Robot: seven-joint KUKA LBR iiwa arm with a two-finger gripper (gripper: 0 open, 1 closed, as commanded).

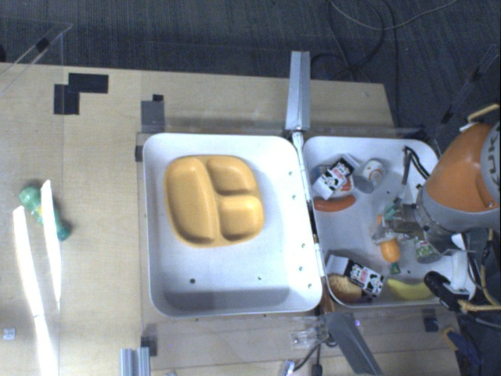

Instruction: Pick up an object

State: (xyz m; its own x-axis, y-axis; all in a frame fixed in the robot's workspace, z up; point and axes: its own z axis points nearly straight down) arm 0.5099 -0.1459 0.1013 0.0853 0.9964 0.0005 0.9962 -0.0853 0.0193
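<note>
Camera view: the claw point(397, 224) was seen lowered into the right white bin point(356, 149), directly above a small orange round object point(389, 251); its opening could not be determined.

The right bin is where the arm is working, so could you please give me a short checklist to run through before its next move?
1. Gripper is over the right bin: ok.
2. A target lies near it: ok, a small orange object sits just below the fingers.
3. Object seen between the fingers: not ok, nothing is visibly held.
4. Finger opening: cannot tell, the wrist hides it.
5. Crowding near the target: not ok, the banana and the cow-patterned carton lie close by.
6. Left bin holds the yellow divided tray, well apart from the arm: ok.
</note>
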